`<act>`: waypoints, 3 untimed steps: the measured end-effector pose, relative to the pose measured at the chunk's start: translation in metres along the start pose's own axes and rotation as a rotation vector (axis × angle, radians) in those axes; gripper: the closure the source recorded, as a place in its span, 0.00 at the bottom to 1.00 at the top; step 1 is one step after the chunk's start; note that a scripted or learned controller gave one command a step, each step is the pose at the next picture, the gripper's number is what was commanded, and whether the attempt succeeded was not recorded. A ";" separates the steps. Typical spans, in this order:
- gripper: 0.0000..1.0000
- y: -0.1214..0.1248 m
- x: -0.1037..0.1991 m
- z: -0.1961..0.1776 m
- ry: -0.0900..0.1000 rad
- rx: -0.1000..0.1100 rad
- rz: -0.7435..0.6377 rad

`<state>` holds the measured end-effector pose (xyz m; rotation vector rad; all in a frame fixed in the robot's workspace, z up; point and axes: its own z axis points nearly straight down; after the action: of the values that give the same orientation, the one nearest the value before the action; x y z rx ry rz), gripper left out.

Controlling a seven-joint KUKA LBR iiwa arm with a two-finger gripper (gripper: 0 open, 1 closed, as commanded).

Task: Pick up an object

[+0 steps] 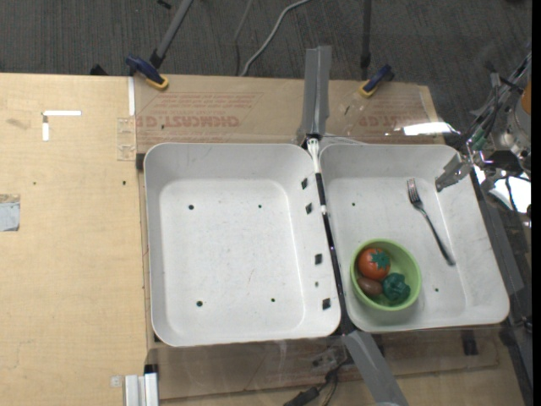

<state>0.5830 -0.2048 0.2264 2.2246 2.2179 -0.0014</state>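
Tool (452, 176) at right bin's (482, 311) far right edge, finger state unreadable; fork (429, 221) lies just left of it, so descend squarely over the handle, clear of green bowl (385, 276).

"CHEMCAST GP" (upside down) on cardboard (203, 108)

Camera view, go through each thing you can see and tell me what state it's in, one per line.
Green bowl: upright in the right bin, holding toy food.
Tomato: in the bowl.
Green toy: in the bowl.
Fork: lying flat in the right bin, apart from the bowl.
Gripper: over the right bin's far right edge.
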 end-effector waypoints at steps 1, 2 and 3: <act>0.00 0.041 0.038 0.134 0.000 -0.002 0.083; 0.00 -0.047 -0.012 0.104 0.002 0.001 -0.077; 0.00 0.039 -0.009 0.135 0.008 -0.003 -0.141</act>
<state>0.6222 -0.2143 0.0917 2.0651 2.3719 0.0113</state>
